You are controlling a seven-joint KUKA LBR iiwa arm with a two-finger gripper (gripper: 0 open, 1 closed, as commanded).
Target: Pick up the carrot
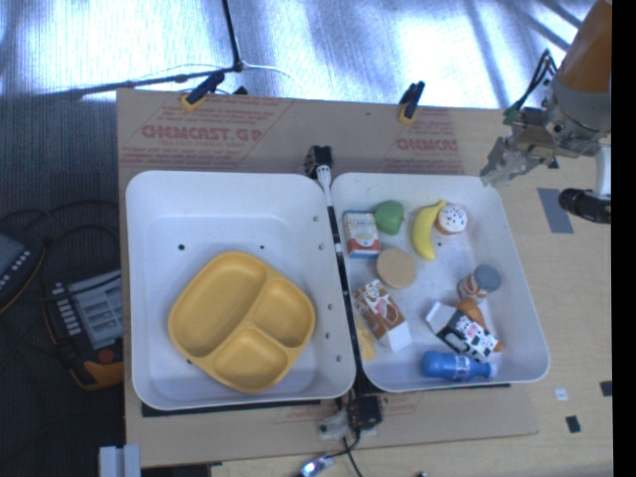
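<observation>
Top right: grey metal two-finger gripper [509,159] on the grey arm with the orange band [588,43], up over the brown cardboard sheet [447,137], just outside the far right corner of the shallow white right bin [524,296]. Open or shut: cannot tell. Nothing to be seen in its grip.

Down from there, inside the right bin, near the right wall: the small orange toy carrot [478,317], lying at a slant, well apart from the gripper. Touching its top end, a little brown pot with a grey lid [482,280]. Against its lower end, a black and white spotted box [469,339]. Below that, by the near wall, a blue plastic bottle [455,367] on its side.

Further left in the same bin: a yellow toy banana [426,233] with a white ball with red dots [452,220] right beside it, a green rounded toy [390,216], a small carton with a red and white picture [361,235], a flat round tan disc [396,267], and a brown and white packet [381,312] near the middle wall.

Next door, the shallow white left bin [159,217], with a yellow plastic plate with three sections [243,319] lying in it.

At the far edge of the cardboard sheet, two yellow clamps, one to the left [202,91] and one to the right [408,102]
</observation>
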